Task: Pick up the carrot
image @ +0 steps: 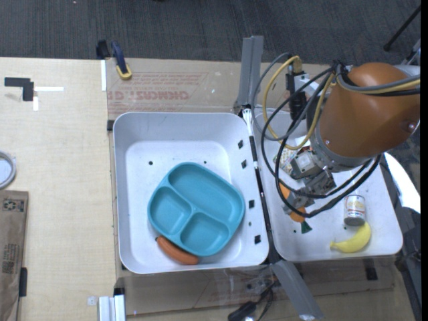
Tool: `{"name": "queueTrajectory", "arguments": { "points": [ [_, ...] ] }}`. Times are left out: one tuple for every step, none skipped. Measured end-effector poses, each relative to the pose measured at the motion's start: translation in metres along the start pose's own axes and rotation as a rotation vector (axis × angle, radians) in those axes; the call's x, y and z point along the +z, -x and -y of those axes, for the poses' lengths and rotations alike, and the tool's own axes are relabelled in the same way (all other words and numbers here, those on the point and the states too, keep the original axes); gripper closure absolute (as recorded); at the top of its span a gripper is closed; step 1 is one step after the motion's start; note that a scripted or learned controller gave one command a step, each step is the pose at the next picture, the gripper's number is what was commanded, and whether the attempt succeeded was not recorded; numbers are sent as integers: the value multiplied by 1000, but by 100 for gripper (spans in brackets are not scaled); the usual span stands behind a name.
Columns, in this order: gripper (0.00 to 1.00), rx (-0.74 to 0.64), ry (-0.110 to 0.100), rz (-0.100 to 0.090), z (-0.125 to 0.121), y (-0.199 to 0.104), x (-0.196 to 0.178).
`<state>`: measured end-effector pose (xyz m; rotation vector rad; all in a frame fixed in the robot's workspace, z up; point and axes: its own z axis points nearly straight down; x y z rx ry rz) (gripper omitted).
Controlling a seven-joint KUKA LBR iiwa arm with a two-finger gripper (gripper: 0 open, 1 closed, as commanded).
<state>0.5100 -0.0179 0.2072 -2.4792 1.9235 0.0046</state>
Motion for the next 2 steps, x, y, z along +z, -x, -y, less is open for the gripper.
{"name": "queueTrajectory", "arguments": {
  "points": [
    [100,135,3,-1,-32,-7,15],
    [100,3,1,0,1,5,-11]
  ]
}}
